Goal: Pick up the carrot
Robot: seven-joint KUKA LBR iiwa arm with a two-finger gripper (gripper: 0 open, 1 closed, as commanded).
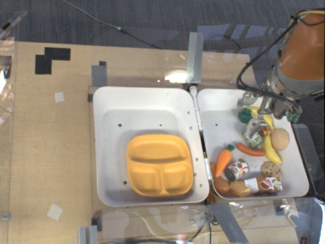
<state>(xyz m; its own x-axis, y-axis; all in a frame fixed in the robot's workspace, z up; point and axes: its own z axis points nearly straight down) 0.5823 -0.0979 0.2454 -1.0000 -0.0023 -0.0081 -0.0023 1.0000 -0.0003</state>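
Note:
The carrot [223,162] is orange with a small green top. It lies tilted in the right bin [218,108], near that bin's left wall and towards the front. My gripper [259,123] hangs below the orange-banded wrist over the back right part of the same bin. It is up and to the right of the carrot, well apart from it, above a cluster of toy foods. Nothing is seen held in it.
Around the carrot lie a red sausage [250,150], a banana [269,147], an egg [280,139], a small can [236,169], a cookie [271,169], a bread roll [238,189] and a green item [245,116]. A yellow divided plate [160,164] sits in the left bin [109,136].

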